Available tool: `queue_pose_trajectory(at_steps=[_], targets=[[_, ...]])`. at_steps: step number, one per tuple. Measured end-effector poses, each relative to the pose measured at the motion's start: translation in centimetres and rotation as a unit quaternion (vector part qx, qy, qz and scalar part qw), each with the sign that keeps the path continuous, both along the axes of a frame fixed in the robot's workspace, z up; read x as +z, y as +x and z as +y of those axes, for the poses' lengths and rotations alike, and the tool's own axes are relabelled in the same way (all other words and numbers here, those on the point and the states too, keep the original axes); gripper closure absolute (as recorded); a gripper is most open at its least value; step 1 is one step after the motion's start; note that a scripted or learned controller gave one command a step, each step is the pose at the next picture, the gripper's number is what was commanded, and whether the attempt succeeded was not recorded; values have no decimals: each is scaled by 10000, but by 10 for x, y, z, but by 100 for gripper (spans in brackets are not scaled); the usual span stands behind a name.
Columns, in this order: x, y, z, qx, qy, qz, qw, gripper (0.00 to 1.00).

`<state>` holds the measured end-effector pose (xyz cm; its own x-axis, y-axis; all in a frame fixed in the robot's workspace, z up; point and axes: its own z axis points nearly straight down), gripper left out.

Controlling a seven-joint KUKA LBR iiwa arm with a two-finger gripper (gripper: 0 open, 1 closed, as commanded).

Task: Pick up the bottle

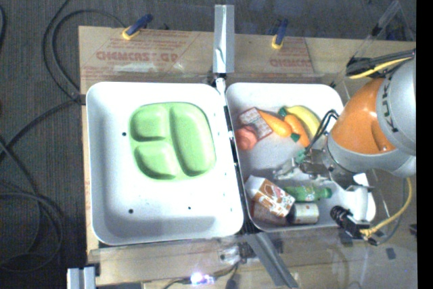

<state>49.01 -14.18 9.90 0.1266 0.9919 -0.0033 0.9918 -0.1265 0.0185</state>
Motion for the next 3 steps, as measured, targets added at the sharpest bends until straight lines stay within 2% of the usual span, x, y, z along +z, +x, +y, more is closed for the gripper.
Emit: queue_pose_trajectory(at_steps=[1, 2, 3], targets=[[72, 43, 27, 792, 17, 108, 9968, 0], [79, 43, 27, 798, 10, 124, 9967, 100], [79, 43, 27, 796, 7, 126, 9967, 0]])
